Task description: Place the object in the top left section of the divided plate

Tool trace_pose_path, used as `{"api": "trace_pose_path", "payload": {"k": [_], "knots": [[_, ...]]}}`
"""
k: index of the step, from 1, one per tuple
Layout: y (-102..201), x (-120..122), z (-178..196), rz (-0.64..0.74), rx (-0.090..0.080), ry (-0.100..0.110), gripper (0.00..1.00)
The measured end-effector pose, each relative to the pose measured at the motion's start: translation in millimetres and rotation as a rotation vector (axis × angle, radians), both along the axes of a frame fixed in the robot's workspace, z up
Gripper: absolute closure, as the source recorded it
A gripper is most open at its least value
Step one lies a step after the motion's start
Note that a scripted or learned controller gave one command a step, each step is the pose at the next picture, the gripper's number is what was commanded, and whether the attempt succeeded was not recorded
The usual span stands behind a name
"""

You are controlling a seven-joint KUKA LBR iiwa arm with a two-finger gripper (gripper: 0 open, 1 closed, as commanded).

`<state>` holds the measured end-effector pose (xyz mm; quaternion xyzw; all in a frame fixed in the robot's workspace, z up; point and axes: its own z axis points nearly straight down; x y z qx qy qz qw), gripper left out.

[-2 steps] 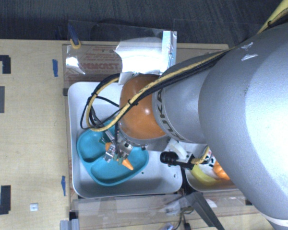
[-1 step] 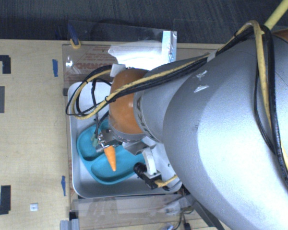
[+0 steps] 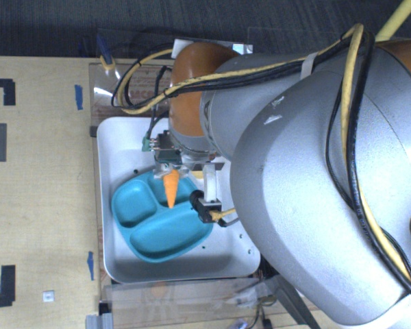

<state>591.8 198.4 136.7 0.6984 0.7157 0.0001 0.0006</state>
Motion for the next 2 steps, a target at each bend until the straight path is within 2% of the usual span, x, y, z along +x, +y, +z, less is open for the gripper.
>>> {"api": "trace_pose_path", "payload": {"k": [1,2], "knots": [[9.2,-8.6,-23.2,0.192,0.001,-0.006,1.00],[7.7,0.3,-29.4,0.313,0.007,-0.027,1.00]]}}
